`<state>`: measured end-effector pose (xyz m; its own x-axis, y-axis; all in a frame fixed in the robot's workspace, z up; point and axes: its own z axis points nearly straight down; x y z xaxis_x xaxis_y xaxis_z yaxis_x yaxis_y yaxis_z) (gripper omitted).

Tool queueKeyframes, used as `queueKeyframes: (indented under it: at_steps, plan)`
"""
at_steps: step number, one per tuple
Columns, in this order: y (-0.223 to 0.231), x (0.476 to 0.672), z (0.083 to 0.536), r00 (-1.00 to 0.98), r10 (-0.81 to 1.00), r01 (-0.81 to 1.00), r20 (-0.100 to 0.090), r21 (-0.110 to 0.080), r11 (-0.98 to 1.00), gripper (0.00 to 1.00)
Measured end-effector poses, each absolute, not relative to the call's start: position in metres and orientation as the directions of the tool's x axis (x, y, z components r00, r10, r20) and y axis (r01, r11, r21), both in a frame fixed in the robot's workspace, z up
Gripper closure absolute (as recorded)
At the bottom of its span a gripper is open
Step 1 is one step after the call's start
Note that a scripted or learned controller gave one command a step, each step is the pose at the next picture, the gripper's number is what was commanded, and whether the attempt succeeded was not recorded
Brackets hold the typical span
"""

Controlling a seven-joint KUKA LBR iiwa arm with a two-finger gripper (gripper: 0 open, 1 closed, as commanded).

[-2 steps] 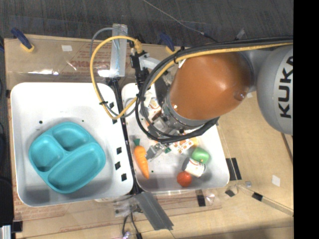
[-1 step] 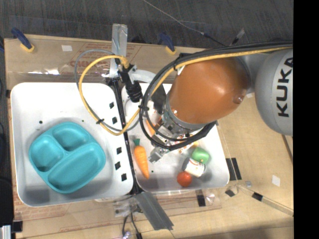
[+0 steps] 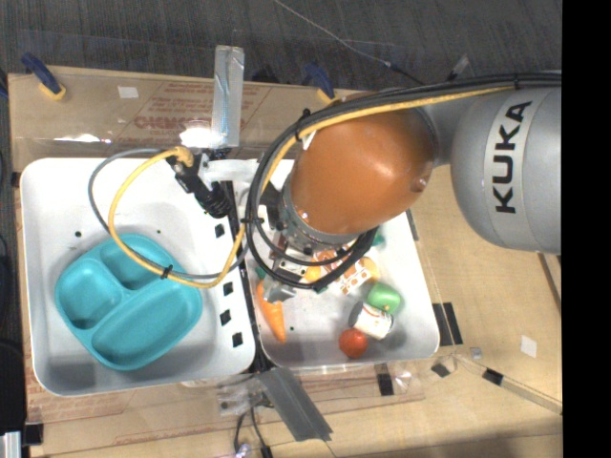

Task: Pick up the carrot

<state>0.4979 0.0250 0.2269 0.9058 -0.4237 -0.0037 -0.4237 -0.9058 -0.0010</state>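
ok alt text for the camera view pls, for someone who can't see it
A grey KUKA arm with an orange band reaches from the right over the right white bin, above an orange carrot by the bin's left wall, with small toy foods nearby. The left bin holds a teal divided plate.

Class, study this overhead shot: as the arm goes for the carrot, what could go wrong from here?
1. The carrot lies against the right bin's left wall, so the claw may strike the wall.
2. Yellow and black cables loop close by and might snag.
3. The arm hides the claw, so alignment is uncertain.
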Motion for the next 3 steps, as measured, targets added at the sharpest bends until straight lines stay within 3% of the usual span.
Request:
queueKeyframes:
  at_steps: [1,2,3]
  plan:
    - [-0.007,0.518,0.244,0.979,-0.206,-0.206,-0.001,-0.002,-0.979,1.0]
    - [-0.049,0.528,0.32,0.955,-0.295,-0.295,0.004,-0.002,-0.955,1.0]
    - [-0.07,0.489,0.345,0.981,-0.195,-0.195,0.005,-0.004,-0.981,1.0]
